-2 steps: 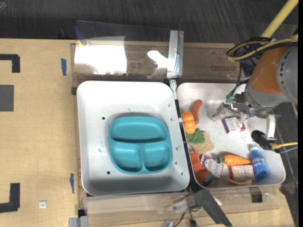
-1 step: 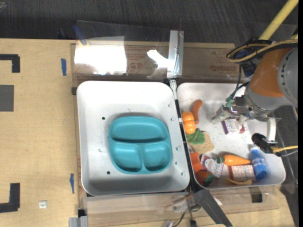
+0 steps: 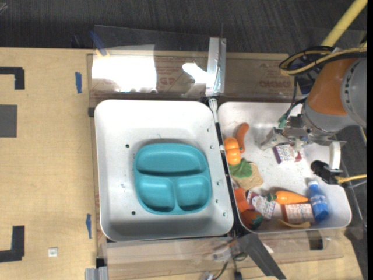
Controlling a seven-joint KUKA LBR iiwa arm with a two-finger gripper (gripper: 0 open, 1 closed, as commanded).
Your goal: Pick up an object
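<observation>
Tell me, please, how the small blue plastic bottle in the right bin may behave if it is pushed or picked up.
The small blue plastic bottle lies on its side near the right white bin's wall, so a push would probably roll it. It looks smooth and rounded, so it may slip from a pinch. Being small plastic, it is likely light and fairly stiff.

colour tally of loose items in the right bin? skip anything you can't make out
Orange: 3, carrot, small pumpkin, long piece
Blue: 1, bottle
Green: 1, leafy piece
Red-labelled: 2, bottle, packet
White-purple: 1, packet
Total: 8; the bottom-left pile hides more.
</observation>
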